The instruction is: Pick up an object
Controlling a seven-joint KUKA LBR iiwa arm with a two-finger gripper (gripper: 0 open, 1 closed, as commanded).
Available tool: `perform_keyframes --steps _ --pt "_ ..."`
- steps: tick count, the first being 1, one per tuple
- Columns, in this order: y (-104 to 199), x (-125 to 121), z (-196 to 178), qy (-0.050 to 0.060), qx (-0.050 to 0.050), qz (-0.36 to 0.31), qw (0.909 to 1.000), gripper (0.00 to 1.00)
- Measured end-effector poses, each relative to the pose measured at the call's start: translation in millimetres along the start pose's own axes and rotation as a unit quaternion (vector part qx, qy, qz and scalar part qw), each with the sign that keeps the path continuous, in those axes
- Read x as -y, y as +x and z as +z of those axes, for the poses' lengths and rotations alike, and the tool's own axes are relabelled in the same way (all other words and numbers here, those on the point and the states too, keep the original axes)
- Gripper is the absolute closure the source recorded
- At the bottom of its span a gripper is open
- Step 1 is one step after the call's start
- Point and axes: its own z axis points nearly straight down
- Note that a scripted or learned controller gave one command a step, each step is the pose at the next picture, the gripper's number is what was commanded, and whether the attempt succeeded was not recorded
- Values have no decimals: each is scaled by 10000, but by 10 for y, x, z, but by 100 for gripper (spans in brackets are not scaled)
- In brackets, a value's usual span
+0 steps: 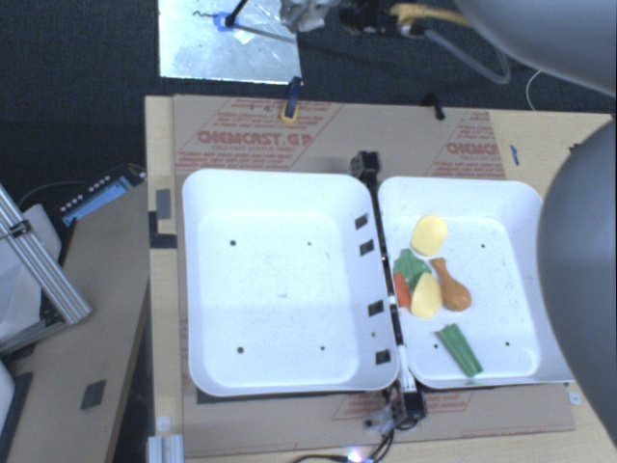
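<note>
The right bin (506, 222) holds a cluster of toy foods. A yellow round piece (429, 232) lies at its upper left, with an orange-brown drumstick (451, 286) just below it. Beside that sit a second yellow piece (425, 298) and a green and red vegetable (406, 271) against the divider. A long green piece (460, 349) lies alone near the front. My gripper (307, 6) hangs at the top of the view, far beyond the bins and high above the bench, with nothing visibly in it.
The left bin (280, 287) sits beside the right one, with black clips (374, 307) along the shared wall. The grey arm (581, 287) bulks over the right bin's right edge. A metal plate (227, 27) lies beyond the bench, and an aluminium rail (39, 268) stands at the left.
</note>
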Motion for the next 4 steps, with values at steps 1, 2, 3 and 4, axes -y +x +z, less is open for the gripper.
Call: perform_keyframes --steps 1,2,3,4 --pt "-578 3 829 59 26 56 10000 100" --pt "-351 1 313 -3 -1 13 10000 100" --pt "-55 1 2 -1 -5 6 10000 100" --pt "-946 0 389 36 23 70 10000 100"
